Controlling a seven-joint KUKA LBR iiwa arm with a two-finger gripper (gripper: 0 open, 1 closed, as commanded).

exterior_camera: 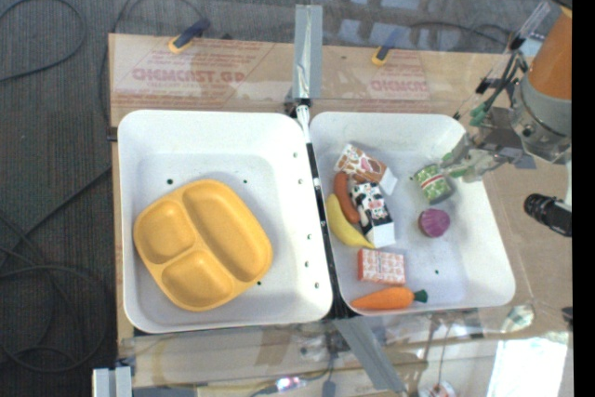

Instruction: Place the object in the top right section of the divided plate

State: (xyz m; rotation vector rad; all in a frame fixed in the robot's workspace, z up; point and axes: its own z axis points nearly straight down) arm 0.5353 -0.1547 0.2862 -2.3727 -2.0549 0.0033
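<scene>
Two shallow white bins sit side by side on the tabletop (139, 79); the left bin (149, 139) carries a yellow plastic divided plate (203, 244) with three sections, lying askew toward the bin's lower left; the right bin (483, 265) holds a loose group of toy foods; a small green-and-white carton with a red patch (433, 182) lies in its upper right part, tilted, and the grey arm's gripper (457, 165) reaches in from the right and meets this carton at its upper right corner; whether the fingers are spread or pinching the carton I cannot tell, since their tips blur into it; just below the carton, apart from it, lies a round purple piece (434, 222); near the bin's left wall a red sausage (345, 196) and a yellow banana (346, 228) lie side by side, with a black-and-white carton (374, 206) against them and a red-and-white packet (360, 163) above; a red-and-white checked box (382, 266) lies lower down, and an orange carrot with a green top (386, 298) rests along the bin's bottom edge.
</scene>
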